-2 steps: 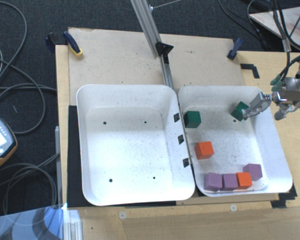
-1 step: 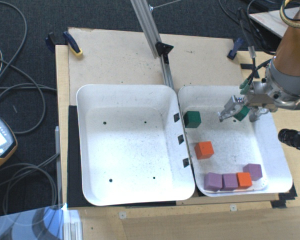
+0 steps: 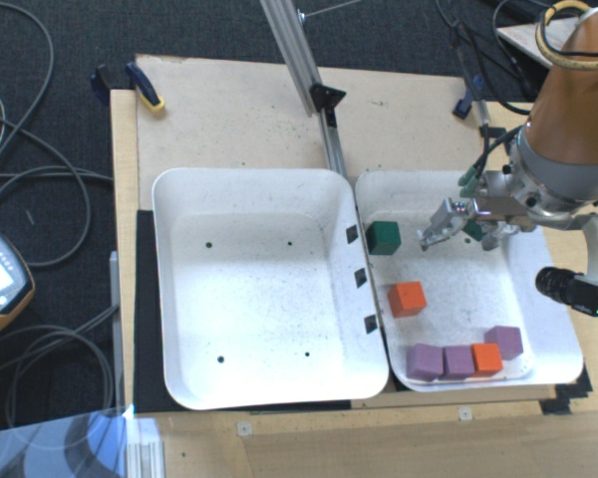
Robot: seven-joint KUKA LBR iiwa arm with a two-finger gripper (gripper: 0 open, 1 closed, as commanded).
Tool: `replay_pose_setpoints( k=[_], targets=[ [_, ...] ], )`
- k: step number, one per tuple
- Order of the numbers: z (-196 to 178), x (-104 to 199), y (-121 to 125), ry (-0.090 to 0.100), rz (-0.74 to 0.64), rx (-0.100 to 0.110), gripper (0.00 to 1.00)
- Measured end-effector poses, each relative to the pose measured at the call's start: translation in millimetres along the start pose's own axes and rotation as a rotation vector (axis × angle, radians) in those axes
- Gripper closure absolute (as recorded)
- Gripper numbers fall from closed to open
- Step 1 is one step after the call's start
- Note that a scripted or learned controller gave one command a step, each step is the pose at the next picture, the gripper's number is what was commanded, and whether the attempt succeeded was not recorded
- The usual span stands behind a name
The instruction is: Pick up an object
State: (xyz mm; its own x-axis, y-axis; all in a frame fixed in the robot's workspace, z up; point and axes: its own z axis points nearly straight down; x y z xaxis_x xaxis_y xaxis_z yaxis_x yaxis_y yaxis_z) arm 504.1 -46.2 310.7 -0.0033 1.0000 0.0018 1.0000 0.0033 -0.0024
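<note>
Your gripper (image 3: 441,233) hangs over the right bin (image 3: 548,307), upper middle; you cannot tell its spread, and nothing shows in it. The green cube (image 3: 384,237) sits just left (near the divider). An orange cube (image 3: 408,298) lies mid-bin; purple and orange blocks (image 3: 465,358) crowd the lower edge.

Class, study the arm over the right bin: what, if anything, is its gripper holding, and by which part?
Nothing is held. The gripper hangs above the right bin, with no block between its fingers; the green block sits apart, to its left.
</note>
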Motion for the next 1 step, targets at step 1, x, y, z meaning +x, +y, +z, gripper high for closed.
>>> replay_pose_setpoints(
  k=[1],
  targets=[
    [0.3,-5.7,9.2,-0.002,0.004,-0.004,0.00]
  ],
)
